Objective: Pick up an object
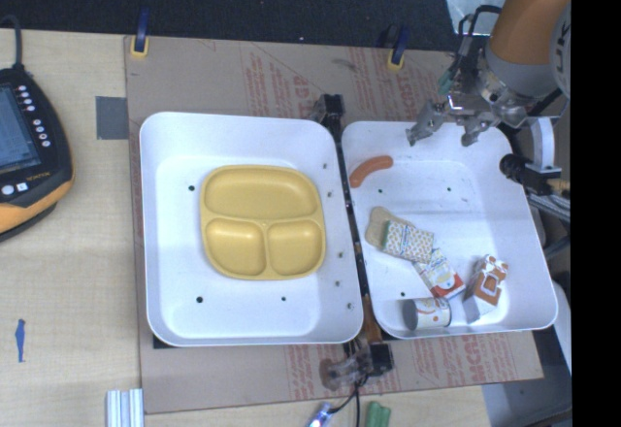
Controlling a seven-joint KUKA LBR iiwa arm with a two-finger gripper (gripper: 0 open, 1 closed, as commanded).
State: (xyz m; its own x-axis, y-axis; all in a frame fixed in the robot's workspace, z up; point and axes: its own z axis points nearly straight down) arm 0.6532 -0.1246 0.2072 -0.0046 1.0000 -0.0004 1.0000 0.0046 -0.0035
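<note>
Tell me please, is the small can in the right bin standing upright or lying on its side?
Lying on its side. The can rests near the front wall of the right bin, its dark round end facing the left bin.

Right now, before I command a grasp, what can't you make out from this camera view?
- Gripper: fingers look spread with nothing between them; height above the right bin unclear from the slanted view.
- Wrappers: overlapping, edges too small to separate.
- Can: partly tucked against the bin's near wall.
- Pendant: cut off by the left edge.
</note>
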